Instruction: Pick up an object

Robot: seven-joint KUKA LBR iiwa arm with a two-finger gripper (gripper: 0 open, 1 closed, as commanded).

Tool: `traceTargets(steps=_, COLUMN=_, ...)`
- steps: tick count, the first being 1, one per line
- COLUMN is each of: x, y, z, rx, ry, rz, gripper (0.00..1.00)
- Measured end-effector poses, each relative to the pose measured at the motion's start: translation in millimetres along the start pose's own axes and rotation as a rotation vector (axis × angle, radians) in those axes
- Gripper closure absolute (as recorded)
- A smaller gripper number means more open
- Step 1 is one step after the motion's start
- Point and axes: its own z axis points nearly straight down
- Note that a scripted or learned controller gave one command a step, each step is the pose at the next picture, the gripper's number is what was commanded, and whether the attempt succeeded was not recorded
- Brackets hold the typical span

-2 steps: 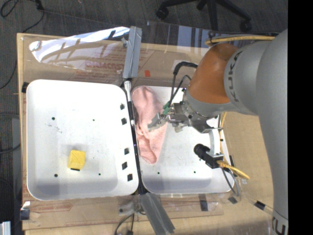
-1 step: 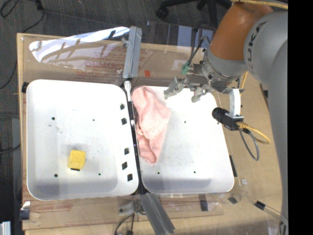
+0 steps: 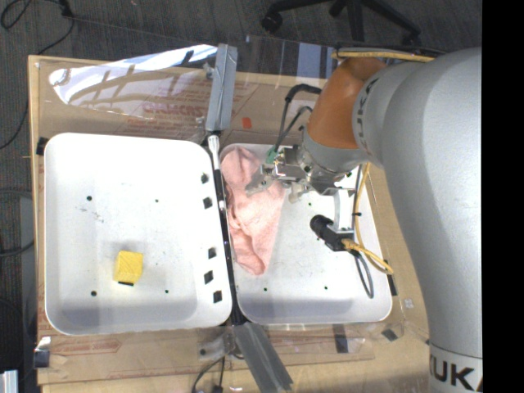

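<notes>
Grey arm [image 3: 426,178] hangs its gripper [image 3: 277,177] (width, we cannot tell) over pink cloth [image 3: 250,219] by the right bin [image 3: 311,293]'s left edge; a thin fold could slip.

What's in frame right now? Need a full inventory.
bench: 1, pale wood, under both bins
left bin: 1, white, left half of the bench
right bin: 1, white, directly right of the left bin
block: 1, yellow, lower left part of the left bin
cloth: 1, pink, crumpled along the right bin's left side
chair base: 1, black, on the floor at the view's top
arm: 1, grey with an orange band, reaching in from the view's right
gripper: 1, grey metal, at the cloth's upper right edge
</notes>
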Motion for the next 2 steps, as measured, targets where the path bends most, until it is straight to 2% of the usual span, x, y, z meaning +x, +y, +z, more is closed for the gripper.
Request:
traceTargets(steps=1, x=-22, y=37, z=43, rx=-0.006, ry=0.001, rz=-0.115, gripper=0.00)
traceTargets(steps=2, x=-20, y=37, z=33, rx=-0.004, ry=0.002, rz=-0.119, gripper=1.00)
